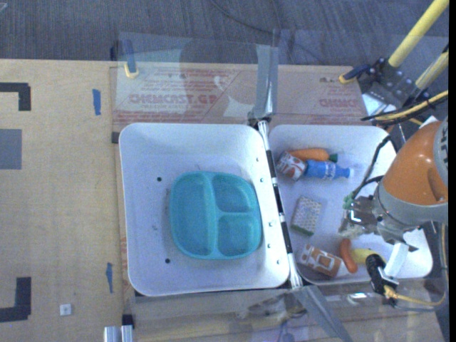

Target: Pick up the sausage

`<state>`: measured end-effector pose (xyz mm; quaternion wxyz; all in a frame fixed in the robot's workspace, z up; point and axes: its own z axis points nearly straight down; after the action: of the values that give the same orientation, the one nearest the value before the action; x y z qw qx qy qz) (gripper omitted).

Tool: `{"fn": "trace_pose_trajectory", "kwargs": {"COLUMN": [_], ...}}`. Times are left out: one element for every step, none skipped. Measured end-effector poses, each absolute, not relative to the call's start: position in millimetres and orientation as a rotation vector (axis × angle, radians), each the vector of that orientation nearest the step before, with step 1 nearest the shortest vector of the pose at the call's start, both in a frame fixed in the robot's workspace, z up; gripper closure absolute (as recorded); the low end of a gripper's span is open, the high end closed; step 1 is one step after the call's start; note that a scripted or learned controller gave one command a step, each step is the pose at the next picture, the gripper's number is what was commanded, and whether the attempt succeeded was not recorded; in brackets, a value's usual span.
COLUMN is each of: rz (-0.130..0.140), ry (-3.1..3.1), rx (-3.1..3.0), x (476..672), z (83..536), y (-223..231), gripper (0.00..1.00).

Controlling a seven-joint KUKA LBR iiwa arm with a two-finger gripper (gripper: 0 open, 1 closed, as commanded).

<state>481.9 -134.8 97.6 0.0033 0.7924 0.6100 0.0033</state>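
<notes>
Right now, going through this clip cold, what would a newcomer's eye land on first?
Most likely the teal divided plate, lying alone in the middle of the left bin. Next the grey arm with its orange band, reaching in over the right bin, its gripper low near the orange sausage. Behind them, a blue bottle and a carrot lie at the right bin's far end.

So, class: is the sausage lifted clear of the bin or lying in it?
Lying in it. The sausage rests on the floor of the right bin, beside a yellow item, with the gripper just above it.
</notes>
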Motion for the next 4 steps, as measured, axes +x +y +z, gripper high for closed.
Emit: {"fn": "trace_pose_trajectory", "kwargs": {"rz": [0.001, 0.000, 0.000, 0.001], "ry": [2.214, 2.325, 2.360, 2.224], "rx": [2.227, 2.115, 2.075, 2.216], "x": [479.5, 479.1, 479.1, 479.4], "z": [183, 160, 135, 156], "y": [-116, -123, -114, -119], "gripper": [0.00, 0.00, 0.00, 0.00]}}
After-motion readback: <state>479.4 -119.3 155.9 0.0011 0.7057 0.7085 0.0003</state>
